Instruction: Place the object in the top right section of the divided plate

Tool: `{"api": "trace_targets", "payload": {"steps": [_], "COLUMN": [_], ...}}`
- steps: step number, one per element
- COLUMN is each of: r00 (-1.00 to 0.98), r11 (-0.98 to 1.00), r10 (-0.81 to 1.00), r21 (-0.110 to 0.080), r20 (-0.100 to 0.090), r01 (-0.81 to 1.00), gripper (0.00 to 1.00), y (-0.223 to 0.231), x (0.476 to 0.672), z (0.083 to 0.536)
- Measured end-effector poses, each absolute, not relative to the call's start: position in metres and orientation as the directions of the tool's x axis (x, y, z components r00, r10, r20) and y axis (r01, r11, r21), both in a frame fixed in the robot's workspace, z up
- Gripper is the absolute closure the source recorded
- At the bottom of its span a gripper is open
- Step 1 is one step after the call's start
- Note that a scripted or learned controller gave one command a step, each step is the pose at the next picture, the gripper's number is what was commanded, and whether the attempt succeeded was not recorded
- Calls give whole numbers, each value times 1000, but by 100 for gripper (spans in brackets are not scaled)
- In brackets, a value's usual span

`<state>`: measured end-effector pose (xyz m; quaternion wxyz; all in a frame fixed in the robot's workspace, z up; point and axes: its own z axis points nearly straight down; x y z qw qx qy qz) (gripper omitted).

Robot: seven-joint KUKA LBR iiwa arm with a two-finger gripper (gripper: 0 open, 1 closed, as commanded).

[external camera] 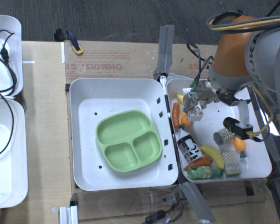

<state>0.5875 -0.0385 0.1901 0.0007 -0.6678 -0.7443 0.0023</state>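
From the camera view, I have the pincer (194, 107) low in the right bin (256, 167), at its left wall beside a red sausage-like toy (176, 114); I can't tell its state, nor which object it's after. I judge this the pick step. Next: lift over the wall (tight there) to the green divided plate (129, 140), open in the left bin (81, 125).

Even bright light, soft shadows, slight blur.
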Motion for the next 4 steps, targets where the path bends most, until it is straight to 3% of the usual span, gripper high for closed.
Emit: {"api": "trace_targets", "payload": {"steps": [1,2,3,4], "r00": [-171,-151,-228,-284], "r11": [171,151,228,284], "r10": [985,989,974,959], "r21": [-3,-2,-3,-4], "r20": [-1,-1,-1,-1], "r01": [985,989,974,959], "gripper": [100,100,100,100], "y": [-74,-20,123,126], "x": [567,571,589,516], "z": [191,191,193,193]}}
